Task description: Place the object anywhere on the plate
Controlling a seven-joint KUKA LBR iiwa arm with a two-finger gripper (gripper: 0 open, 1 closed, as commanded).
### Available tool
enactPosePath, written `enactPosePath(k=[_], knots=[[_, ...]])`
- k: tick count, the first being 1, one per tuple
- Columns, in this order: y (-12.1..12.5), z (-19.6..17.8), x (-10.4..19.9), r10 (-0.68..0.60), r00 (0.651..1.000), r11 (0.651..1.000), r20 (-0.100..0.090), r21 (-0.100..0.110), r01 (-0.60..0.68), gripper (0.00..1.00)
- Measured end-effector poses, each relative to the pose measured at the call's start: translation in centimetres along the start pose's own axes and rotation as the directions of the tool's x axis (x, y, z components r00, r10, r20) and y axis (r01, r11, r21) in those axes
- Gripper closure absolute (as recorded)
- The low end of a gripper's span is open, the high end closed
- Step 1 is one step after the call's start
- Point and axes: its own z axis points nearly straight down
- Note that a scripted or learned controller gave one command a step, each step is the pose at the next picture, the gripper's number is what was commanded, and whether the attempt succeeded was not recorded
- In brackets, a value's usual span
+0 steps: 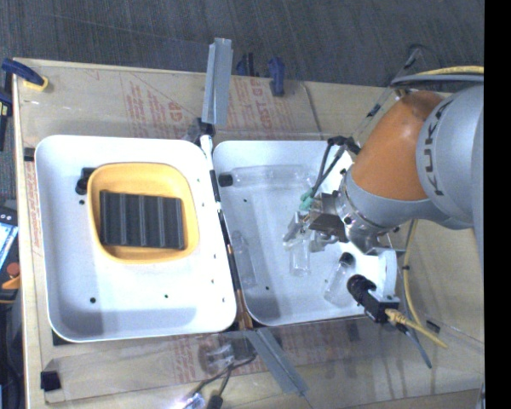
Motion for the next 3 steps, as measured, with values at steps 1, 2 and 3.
enactPosePath(k=[1,2,3], knots=[[3.4,-6.0,11.8,-0.061,0.998,0.998,0.001,-0.001,0.061,1.00],[4.6,-1.4,18.3,-0.193,0.981,0.981,0.002,0.002,0.193,1.00],[8.5,-6.6,19.9,-0.380,0.925,0.925,0.002,-0.001,0.380,1.00]])
